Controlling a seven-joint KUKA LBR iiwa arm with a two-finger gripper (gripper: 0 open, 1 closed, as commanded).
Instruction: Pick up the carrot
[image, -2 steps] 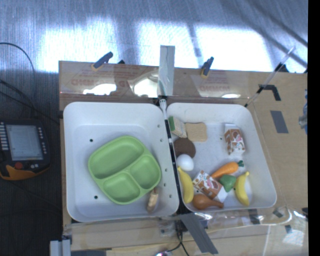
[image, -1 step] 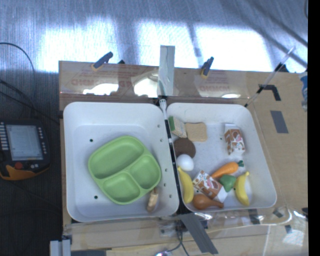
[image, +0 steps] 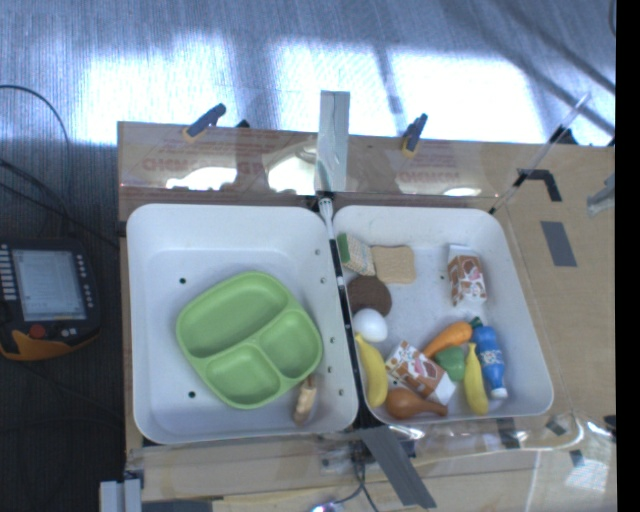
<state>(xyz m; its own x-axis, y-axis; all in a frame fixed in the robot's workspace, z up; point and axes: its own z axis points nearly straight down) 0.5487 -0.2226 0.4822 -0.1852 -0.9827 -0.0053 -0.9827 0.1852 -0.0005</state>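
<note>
1. The carrot (image: 447, 338) lies in the right bin (image: 520, 300), toward its near right part, tilted with its orange body pointing up and right. Its lower end is partly covered by the green piece (image: 452, 360) beside it.
2. It touches a small printed carton (image: 418, 372) on its left and sits just beside a blue bottle (image: 488, 358) on its right.
3. A yellow banana (image: 475, 385) runs between the green piece and the bottle; its upper end is hard to make out.
4. A brown drumstick-shaped item (image: 412, 404) lies against the near wall, partly under the carton.
5. A small brownish object (image: 306, 399) in the left bin (image: 160, 250) is tucked against the green divided plate (image: 250, 340); what it is cannot be told.
6. The state of the end effector cannot be told.
</note>
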